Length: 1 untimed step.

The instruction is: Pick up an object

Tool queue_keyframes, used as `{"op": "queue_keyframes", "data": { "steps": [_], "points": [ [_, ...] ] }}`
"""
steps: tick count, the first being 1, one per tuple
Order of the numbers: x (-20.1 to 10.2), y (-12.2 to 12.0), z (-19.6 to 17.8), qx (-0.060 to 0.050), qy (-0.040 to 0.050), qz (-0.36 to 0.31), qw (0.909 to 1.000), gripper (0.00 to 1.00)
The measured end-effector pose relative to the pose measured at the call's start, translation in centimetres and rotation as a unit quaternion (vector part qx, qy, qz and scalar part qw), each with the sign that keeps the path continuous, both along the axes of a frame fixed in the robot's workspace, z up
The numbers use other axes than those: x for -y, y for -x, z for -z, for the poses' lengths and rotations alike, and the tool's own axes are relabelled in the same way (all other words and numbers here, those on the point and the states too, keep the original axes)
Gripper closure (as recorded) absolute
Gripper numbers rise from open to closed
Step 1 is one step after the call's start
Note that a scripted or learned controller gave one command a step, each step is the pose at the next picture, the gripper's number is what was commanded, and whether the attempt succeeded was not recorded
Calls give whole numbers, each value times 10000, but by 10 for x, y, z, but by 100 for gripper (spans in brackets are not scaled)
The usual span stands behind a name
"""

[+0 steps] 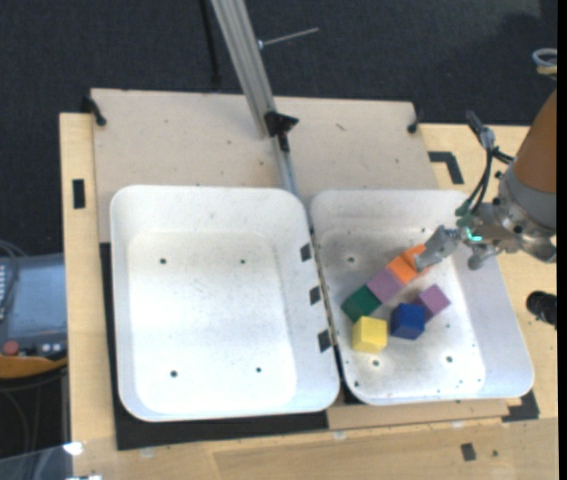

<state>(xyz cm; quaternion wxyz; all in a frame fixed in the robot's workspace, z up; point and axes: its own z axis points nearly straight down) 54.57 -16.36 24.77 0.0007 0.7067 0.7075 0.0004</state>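
No text, label, brand, number or sign can be read anywhere. The small grey box-shaped device with a screen (31,303) at the left edge of the wooden bench is too blurred to show any writing, and the black angular marks on the pale wooden bench top (446,165) are plain shapes, not characters.

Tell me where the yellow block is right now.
The yellow block lies in the right bin, toward its lower left, just below the green block and left of the blue block.
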Motion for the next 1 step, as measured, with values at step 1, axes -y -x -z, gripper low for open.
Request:
{"op": "queue_keyframes", "data": {
  "steps": [1],
  "points": [
    [7, 6, 46, -23, 0, 9, 10000, 0]
  ]
}}
